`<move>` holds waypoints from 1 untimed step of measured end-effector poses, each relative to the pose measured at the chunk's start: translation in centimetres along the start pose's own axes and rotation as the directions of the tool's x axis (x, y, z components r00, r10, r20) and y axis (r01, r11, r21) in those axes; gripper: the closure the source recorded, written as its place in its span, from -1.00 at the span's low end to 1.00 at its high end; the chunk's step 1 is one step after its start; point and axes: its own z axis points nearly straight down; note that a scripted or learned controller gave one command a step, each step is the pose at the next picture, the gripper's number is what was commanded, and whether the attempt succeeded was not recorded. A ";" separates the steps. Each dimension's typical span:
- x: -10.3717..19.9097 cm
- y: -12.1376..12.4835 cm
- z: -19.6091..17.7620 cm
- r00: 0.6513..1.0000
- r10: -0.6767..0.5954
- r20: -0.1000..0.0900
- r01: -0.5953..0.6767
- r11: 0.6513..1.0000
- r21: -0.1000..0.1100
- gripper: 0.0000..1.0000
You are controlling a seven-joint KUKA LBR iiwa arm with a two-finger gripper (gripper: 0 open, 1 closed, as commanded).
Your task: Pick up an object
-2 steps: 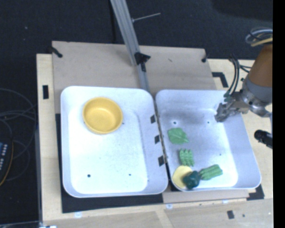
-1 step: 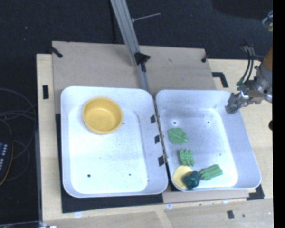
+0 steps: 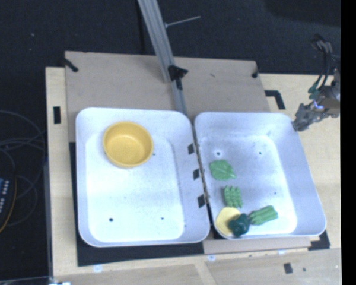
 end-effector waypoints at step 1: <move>4.8 -1.7 -0.3 1.000 -0.003 -0.001 0.003 1.000 0.004 1.00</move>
